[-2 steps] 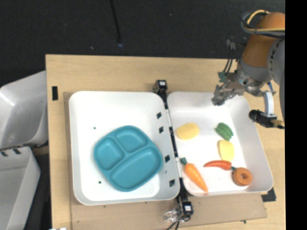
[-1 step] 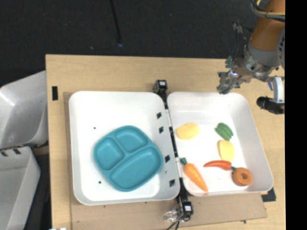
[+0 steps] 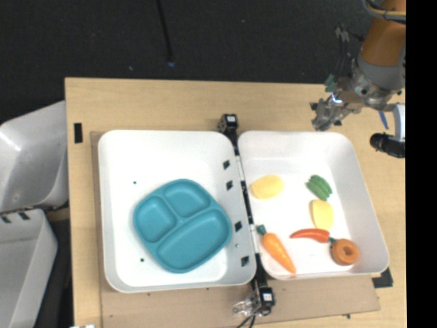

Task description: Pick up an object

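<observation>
The left bin (image 3: 109,203) holds a blue sectioned plate (image 3: 181,225). The right bin (image 3: 355,183) holds a yellow lemon (image 3: 266,186), green vegetable (image 3: 319,186), yellow piece (image 3: 322,214), red chili (image 3: 311,235), carrot (image 3: 278,251) and what may be an orange doughnut (image 3: 345,251). The gripper (image 3: 328,118) hangs above the bench just beyond the right bin's far edge, apart from all of them; its grip I cannot tell.

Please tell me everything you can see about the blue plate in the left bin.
The blue plate is teal, looks like smooth plastic, with rounded corners and three sunken sections: two smaller ones and one larger. It lies flat, face up and turned at an angle, on the floor of the left bin, toward the near side. Nothing lies on it.
</observation>
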Robot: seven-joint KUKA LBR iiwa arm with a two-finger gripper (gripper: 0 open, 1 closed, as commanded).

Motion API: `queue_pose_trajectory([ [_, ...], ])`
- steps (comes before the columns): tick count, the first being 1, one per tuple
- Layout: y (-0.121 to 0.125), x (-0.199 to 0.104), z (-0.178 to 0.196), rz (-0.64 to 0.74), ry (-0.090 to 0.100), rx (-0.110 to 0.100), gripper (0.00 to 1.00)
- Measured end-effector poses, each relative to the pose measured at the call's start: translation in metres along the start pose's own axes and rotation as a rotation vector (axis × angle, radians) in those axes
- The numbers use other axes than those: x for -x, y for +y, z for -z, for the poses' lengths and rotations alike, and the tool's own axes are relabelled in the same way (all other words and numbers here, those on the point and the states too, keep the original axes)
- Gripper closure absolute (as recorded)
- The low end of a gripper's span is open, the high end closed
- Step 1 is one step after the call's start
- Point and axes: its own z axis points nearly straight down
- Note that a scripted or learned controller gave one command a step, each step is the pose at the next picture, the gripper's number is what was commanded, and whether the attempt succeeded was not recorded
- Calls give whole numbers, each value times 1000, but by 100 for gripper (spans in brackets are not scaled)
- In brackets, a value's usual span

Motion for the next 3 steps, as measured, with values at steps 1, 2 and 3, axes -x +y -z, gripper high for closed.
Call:
queue_pose_trajectory([
  [1, -12, -54, -10, 0, 2, -5, 100],
  [2, -23, -102, -20, -2, 1, -5, 100],
  [3, -28, -148, -10, 0, 3, -4, 100],
])
